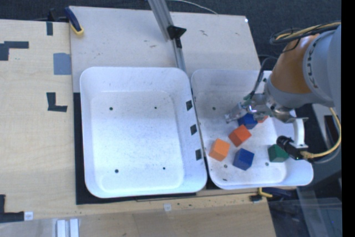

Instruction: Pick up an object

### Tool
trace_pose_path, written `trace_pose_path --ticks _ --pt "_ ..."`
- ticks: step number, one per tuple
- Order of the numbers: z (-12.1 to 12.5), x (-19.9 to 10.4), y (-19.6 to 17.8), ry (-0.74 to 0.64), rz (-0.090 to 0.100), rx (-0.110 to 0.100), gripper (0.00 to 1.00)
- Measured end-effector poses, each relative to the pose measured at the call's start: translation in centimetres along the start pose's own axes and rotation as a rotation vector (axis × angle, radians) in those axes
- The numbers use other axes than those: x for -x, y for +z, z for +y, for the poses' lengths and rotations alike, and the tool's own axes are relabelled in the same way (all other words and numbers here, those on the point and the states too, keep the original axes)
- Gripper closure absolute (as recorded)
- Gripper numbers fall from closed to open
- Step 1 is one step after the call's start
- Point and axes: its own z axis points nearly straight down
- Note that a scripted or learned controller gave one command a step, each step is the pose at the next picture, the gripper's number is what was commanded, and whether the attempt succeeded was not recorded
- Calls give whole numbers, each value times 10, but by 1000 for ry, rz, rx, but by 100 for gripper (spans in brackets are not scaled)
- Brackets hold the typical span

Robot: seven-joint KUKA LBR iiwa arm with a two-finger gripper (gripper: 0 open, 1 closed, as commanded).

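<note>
Landmark: you can read every place off the right bin (222,83), the one of the two white bins nearer the arm, on the worktop (33,136).
Tool: the tool (248,115) sits low in the middle of that bin; from this slant you cannot tell how its jaws stand.
Blue piece at the tool: a small blue piece (248,121) lies right under the tool tip; you cannot tell whether it is gripped or only touched.
Other blocks: the red-orange block (240,135) lies just in front of the tool, the orange block (219,149) beside it toward the left bin (133,77), the blue cube (243,159) near the front rim, the green block (277,153) by the outer rim.
Handling: these look like small, stiff, light blocks with flat faces; judge them easy to tip or nudge.
Where to hold: take two opposite flat sides, squarely, not across corners.
Risk: the blocks crowd together, so a jaw may land on a neighbour.
</note>
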Motion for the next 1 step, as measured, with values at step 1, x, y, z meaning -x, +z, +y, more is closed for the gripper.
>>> trace_pose_path --ticks 1 --pt "1 1 -12 1 -2 7 100"
